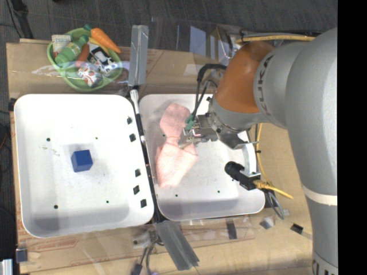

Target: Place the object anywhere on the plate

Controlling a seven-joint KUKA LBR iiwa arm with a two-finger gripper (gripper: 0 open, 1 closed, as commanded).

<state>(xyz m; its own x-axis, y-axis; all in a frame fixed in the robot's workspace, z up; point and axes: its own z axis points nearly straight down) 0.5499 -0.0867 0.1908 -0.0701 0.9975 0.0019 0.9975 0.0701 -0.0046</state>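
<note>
- Currently, camera view: gripper (192,133) down low in the view-right bin (195,213), right at the near edge of a pink cloth-like item (172,150), approx. at its middle where the two lobes meet.
- Gripper state: can't tell whether open or closed; tip too small and partly hidden by the wrist. Can't tell either if touching the pink item or just above it, so not counted as held.
- Arm (252,90) reaching in from view right, orange band above the bin's far corner.
- Pink item lying flat-ish and rumpled along the bin's left side, one lobe toward the far wall, the other toward the near wall. Prob. the task's thing, judging by gripper position.
- Handling, as a guess: soft, light, limp, not fragile; likely to sag, drag and unfold when lifted, not slip. Best taken at a raised fold near the middle, pinching fabric rather than pressing flat on the bin floor.
- Blue cube (82,160) alone in the view-left bin (34,153), well apart from the gripper; stiff, small, easy to pinch across two flat faces if that's the target instead.
- Green bowl (86,85) w/ toy food on the bench (34,53) beyond the left bin.
- Can't tell which thing is meant as the plate.
</note>
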